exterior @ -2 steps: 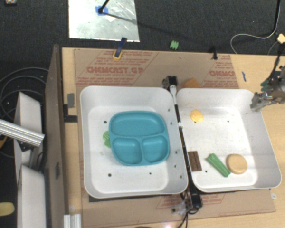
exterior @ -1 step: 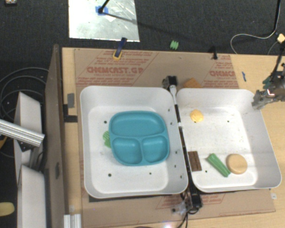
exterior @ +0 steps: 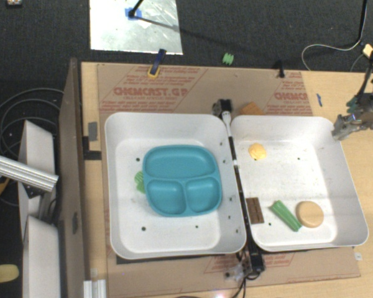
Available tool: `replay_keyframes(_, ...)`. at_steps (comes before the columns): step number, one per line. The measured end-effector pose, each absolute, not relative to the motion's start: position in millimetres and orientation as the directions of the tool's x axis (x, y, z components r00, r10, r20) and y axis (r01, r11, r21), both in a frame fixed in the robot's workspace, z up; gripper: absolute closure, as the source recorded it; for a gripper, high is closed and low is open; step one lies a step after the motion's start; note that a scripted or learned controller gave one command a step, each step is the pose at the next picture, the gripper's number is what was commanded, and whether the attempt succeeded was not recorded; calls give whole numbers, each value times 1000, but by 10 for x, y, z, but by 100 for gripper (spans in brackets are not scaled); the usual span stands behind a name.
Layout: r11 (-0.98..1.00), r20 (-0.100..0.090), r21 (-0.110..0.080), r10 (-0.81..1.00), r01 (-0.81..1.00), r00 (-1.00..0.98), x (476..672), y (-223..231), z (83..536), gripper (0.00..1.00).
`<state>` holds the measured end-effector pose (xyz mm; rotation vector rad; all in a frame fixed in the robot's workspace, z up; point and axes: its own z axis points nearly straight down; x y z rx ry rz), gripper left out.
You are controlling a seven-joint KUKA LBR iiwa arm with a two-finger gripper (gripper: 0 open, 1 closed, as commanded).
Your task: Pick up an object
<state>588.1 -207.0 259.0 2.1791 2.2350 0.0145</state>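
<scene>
A blue divided tray (exterior: 181,180) half hid a green thing (exterior: 138,180) in my left bin (exterior: 121,166). The right bin (exterior: 342,185) held a yellow lump (exterior: 257,151), a green stick (exterior: 285,216) and a tan disc (exterior: 310,214). My end effector (exterior: 354,120) sat cut off at the edge; I could not tell its state.

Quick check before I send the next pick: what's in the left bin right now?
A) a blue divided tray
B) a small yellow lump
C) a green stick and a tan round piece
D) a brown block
A: the blue divided tray lies in the left bin; the green stick, tan round piece and yellow lump are in the right bin.
</scene>
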Motion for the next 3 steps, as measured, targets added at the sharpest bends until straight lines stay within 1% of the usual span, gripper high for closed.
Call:
replay_keyframes(1,26,-8,20,1000,999,-25,5880,-2070,2587,0)
replay_keyframes(2,12,7,-10,1000,1000,-12,5814,-960,1168,0)
replay_keyframes(3,7,-1,8,1000,1000,-7,6600,-957,838,0)
